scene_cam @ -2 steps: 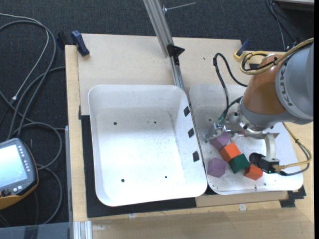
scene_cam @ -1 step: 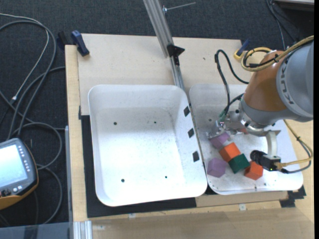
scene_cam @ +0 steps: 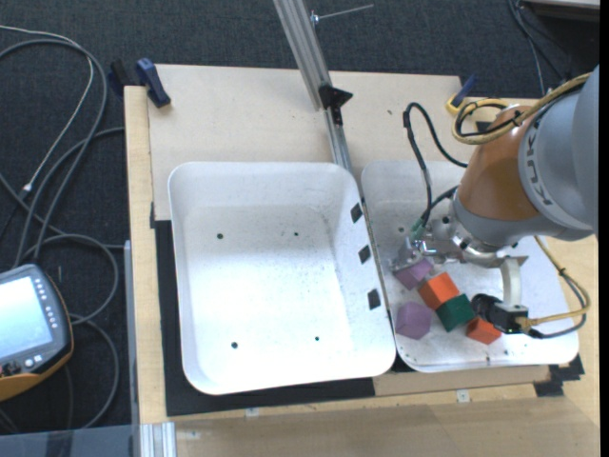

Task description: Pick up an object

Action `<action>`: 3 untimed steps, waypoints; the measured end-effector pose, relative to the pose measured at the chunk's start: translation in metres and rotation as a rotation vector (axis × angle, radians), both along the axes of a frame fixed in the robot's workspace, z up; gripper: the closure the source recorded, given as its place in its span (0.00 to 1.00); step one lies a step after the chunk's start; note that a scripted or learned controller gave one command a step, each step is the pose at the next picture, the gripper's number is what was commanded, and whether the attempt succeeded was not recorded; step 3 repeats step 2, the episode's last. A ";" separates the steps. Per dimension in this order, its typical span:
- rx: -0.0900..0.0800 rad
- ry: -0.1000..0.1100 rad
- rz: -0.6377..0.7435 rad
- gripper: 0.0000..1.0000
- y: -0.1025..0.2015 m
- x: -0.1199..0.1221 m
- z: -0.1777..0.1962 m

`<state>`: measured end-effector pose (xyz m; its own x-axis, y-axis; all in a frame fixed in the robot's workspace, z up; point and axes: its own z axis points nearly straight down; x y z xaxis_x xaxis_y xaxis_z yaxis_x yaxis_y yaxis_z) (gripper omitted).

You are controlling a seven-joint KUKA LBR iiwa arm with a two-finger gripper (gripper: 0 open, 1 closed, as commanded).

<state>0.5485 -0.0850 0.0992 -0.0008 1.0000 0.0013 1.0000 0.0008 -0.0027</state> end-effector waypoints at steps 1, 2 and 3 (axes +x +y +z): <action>0.000 -0.014 0.006 1.00 0.061 0.081 0.126; 0.003 0.003 0.008 1.00 0.144 0.051 0.113; 0.003 0.003 0.008 1.00 0.144 0.051 0.113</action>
